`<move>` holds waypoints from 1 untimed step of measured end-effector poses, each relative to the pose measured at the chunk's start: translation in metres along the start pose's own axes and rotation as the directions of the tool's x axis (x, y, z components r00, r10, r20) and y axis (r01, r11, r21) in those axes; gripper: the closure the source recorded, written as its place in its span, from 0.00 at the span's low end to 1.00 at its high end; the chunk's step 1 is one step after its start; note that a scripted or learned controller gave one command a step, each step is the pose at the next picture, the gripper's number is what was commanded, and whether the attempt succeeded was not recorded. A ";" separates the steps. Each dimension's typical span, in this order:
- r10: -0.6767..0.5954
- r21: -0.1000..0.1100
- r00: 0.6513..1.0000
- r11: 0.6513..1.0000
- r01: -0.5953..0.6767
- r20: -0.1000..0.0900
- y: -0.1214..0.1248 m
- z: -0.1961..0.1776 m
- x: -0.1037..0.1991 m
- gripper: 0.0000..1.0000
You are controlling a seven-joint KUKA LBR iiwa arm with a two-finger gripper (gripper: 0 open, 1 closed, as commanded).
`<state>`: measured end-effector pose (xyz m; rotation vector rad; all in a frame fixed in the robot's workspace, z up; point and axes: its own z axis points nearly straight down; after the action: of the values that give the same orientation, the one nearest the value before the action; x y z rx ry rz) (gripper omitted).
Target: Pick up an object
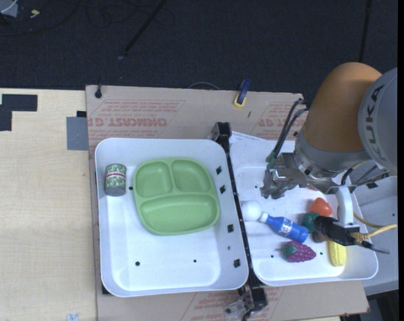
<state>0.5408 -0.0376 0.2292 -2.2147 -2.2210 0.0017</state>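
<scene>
My gripper [274, 184] hangs over the upper middle of the right bin [309, 273], and I see nothing between its fingers. Just below it lies a blue bottle [287, 227] with a white cap [251, 211] pointing left. A purple bunch of grapes [298, 252] lies near the bin's front. An orange-red toy [321, 207], a green piece [310, 221] and a yellow corn cob [336, 253] sit toward the bin's right side, partly hidden by the wrist.
The left bin [122, 273] holds a green divided plate [176, 195] and a small can [115, 179] at its upper left. A black divider [232, 206] runs between the bins. Cardboard lies under both.
</scene>
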 end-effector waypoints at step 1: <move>-0.001 0.001 1.000 1.000 0.001 0.001 -0.014 0.012 0.052 1.00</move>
<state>0.5265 0.0147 0.2174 -2.2135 -2.2220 0.0035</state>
